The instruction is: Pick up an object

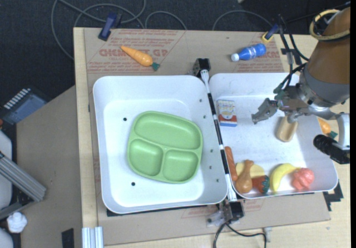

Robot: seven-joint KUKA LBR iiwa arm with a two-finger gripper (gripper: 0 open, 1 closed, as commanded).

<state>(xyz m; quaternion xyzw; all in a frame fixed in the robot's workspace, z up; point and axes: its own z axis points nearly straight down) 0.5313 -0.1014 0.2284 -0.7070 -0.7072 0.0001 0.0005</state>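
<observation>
Objects for picking lie in the right bin (267, 83), and the nearest candidate to the gripper (278, 110) is a tan cylinder (286, 129), a small bottle or cup by its look, lying directly below the wrist near the bin's middle. You should note it is partly covered by the arm, so its full shape cannot be confirmed. I judge it light and rigid, with a smooth rounded wall that may roll or slip; take it across its width at mid-length, not at the ends.

Jaw state: one dark finger sticks out to the left of the wrist, but I cannot tell whether the fingers are spread or closed, and nothing is seen between them.

Count in the right bin, besides the cylinder: one small carton (227, 113) against the left wall; one red sausage (230, 159); one brown drumstick (245, 177); one banana (282, 174); one pink round toy (303, 178); one orange piece (324, 125) at the right wall. The toy food is crowded along the near edge, pieces touching, and would be harder to isolate.

Left bin (111, 102): one green divided tray (164, 146). Outside the bins, on the board: one toy carrot (139, 56) and one blue bottle (248, 53).
</observation>
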